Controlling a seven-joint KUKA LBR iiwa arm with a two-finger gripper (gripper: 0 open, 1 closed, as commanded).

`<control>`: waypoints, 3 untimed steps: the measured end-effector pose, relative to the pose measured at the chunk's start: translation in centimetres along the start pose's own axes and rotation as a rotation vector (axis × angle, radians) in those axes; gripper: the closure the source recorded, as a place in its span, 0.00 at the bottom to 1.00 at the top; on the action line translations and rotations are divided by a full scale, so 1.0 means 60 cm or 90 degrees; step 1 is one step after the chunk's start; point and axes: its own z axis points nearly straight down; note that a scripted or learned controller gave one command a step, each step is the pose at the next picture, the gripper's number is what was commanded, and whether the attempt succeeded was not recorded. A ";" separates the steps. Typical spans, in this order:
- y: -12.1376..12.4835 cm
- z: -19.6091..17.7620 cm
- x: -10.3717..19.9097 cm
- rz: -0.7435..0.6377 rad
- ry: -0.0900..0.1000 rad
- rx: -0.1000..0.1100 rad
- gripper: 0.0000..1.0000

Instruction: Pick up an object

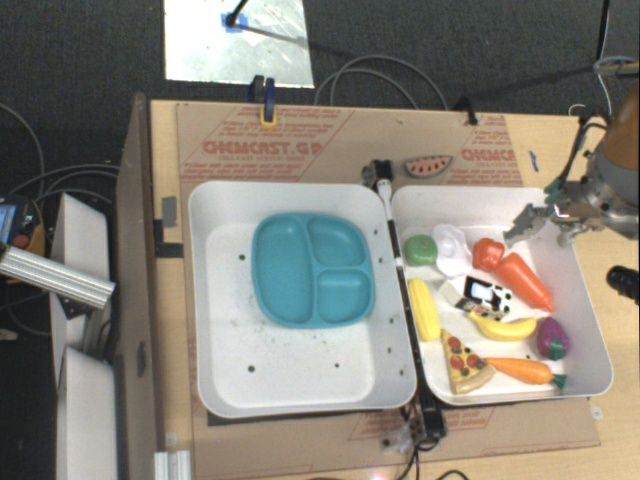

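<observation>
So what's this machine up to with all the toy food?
A robot arm reaches in from the right, its gripper hovering at the upper right of the right bin. That bin holds toy food: corn, a banana, a pizza slice, carrots and more. Nothing is between its fingers yet. The left bin holds a blue divided plate.

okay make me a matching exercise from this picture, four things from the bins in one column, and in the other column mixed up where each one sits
Things:
1. blue divided plate
2. pizza slice
3. corn cob
4. purple eggplant

Places:
A. right bin, near its front edge
B. right bin, along its left wall
C. middle of the left bin
D. right bin, by its right wall

Pairs: 1-C, 2-A, 3-B, 4-D
</observation>
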 end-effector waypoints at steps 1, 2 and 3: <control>-0.028 0.186 0.050 0.002 0.002 -0.001 0.00; 0.075 0.230 0.002 -0.003 0.000 -0.009 0.00; 0.161 0.232 0.039 -0.004 0.000 -0.004 0.00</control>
